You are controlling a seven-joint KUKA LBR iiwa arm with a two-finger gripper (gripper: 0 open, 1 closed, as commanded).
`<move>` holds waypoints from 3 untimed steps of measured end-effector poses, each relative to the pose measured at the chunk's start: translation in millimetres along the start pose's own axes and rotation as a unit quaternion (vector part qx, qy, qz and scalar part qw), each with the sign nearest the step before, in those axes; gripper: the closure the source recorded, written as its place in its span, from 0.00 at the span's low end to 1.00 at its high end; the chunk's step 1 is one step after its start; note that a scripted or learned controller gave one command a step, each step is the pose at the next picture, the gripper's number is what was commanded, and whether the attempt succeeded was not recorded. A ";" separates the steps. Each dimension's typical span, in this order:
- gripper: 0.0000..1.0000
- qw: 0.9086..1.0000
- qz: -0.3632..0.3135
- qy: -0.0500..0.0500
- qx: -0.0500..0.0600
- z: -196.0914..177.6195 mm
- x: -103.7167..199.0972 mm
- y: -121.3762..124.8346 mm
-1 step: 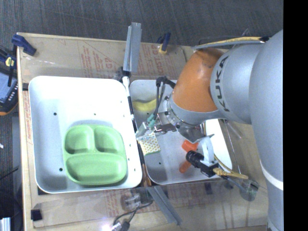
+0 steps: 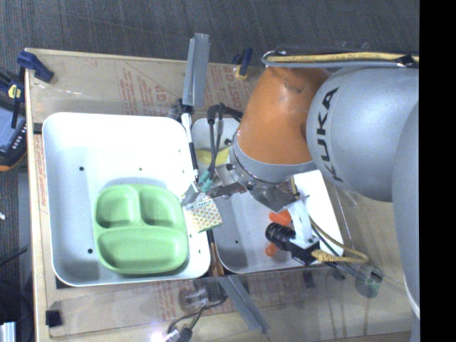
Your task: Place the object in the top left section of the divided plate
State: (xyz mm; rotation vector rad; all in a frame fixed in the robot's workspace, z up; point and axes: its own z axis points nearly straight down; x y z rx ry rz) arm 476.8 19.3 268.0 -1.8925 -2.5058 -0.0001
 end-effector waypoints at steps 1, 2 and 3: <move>1.00 1.000 -0.014 0.000 0.003 78.4 53.9 56.9; 1.00 0.980 -0.199 -0.001 0.001 53.2 115.8 89.1; 0.00 0.980 -0.199 -0.001 0.001 53.1 115.7 89.2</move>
